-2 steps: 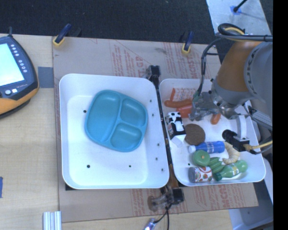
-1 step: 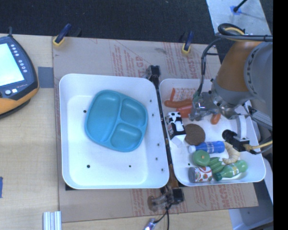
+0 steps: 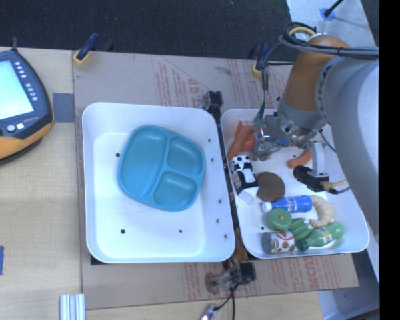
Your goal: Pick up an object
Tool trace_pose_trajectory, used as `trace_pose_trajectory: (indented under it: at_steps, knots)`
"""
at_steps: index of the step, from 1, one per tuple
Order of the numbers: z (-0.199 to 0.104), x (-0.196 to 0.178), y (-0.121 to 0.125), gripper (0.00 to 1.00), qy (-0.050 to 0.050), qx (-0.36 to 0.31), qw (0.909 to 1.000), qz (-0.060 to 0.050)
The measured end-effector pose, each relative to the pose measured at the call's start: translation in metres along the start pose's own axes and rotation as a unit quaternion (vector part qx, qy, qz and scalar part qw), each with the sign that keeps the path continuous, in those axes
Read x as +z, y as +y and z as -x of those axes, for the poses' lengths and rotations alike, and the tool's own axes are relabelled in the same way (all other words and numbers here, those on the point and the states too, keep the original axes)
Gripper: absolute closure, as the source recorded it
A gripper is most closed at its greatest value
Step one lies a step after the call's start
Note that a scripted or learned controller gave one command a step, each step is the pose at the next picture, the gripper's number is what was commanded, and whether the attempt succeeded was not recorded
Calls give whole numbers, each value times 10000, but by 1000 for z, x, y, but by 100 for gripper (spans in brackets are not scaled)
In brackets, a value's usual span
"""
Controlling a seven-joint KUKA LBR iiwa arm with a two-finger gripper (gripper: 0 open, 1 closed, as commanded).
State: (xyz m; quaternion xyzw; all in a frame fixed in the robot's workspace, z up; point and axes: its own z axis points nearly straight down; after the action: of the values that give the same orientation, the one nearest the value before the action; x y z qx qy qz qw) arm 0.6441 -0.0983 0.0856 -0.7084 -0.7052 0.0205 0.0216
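Note:
The right bin holds several small toys: an orange carrot-like piece, a black-and-white cow figure, a brown round disc, a blue-and-white bottle, green vegetables and a small can. My gripper hangs low at the bin's far end, just right of the orange piece and above the cow figure. Its fingertips are hidden among the wrist parts, and nothing shows between them.
The left bin holds a blue divided plate. A teach pendant lies at the far left of the bench. Clamps sit at the seam between the bins. My arm covers the right bin's far right corner.

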Motion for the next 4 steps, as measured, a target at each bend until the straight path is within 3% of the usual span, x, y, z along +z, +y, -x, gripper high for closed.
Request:
trace_pose_trajectory:
  at_steps: [1,2,3,4]
  knots:
    - [0,-9,-2,100,4,-24,10000,-48]
    - [0,-9,-1,0,4,-27,10000,-40]
    - [1,-20,-2,100,2,-45,10000,-55]
    - [1,-20,-2,0,3,-51,10000,-56]
